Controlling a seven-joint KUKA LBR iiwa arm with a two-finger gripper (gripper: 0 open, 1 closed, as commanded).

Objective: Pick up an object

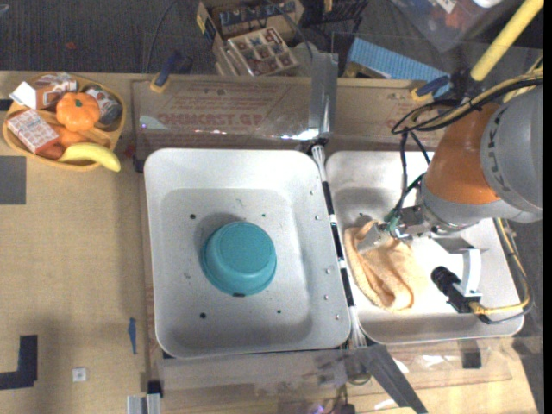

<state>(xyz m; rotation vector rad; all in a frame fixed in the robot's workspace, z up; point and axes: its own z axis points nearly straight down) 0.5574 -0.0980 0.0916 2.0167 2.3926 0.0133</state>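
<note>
Camera view from above: two shallow white bins are seen side by side on the bench. In the left bin [172,188] a teal bowl [240,258] is set upside down near the middle, well apart from every wall. In the right bin [371,175] a tan cloth [384,274] is spread crumpled along the left wall, from mid-bin down toward the near edge.

The arm [483,166] is reached in from the right, its orange band hanging over the right bin. The gripper [390,229] is lowered at the upper end of the cloth, where the fabric is bunched up against it. Contact with the cloth is apparent, but whether fabric is pinched in the pincer cannot be told, as the wrist hides the tips.

Just right of the cloth, a black and white fitting [457,283] is seen beside the gripper, with a yellow cable [504,304] trailing toward the bin's near right corner. The divider between the bins [332,231] lies close to the cloth's left side.

At far left of the bench a basket of toy food [65,119] is placed, with a banana and an orange pumpkin shape. Boxes [254,28] and clutter are seen beyond the bins.
</note>
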